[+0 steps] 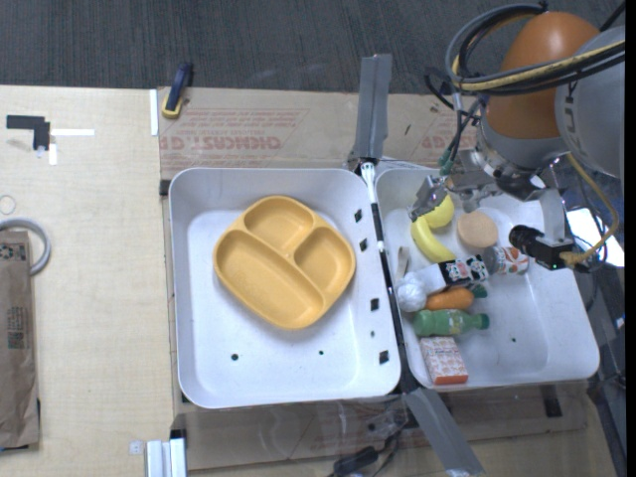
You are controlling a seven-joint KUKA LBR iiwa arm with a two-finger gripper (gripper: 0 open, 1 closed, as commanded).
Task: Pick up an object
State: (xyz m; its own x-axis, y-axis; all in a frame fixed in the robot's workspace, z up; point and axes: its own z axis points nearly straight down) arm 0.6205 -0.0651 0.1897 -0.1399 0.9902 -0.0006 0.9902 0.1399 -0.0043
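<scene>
The right bin (537, 351) holds a cluster of small objects: a yellow banana (433, 235), a tan round piece (477, 231), a small dark-labelled bottle (467, 266), an orange carrot (457, 298), a green bottle (450, 321), a white round thing (410, 292) and a red-and-white box (444, 360). My gripper (444, 197) hangs over the bin's far left part, right at the banana's upper end. Whether anything sits between its tips is hidden by the wrist.
The left bin (199, 346) carries a yellow divided plate (284, 260). A grey divider (372, 107) stands between the bins at the back. Cables loop above the orange band (542, 78). A blue-yellow tool (178, 89) lies on the cardboard, a brown bag (15, 336) at far left.
</scene>
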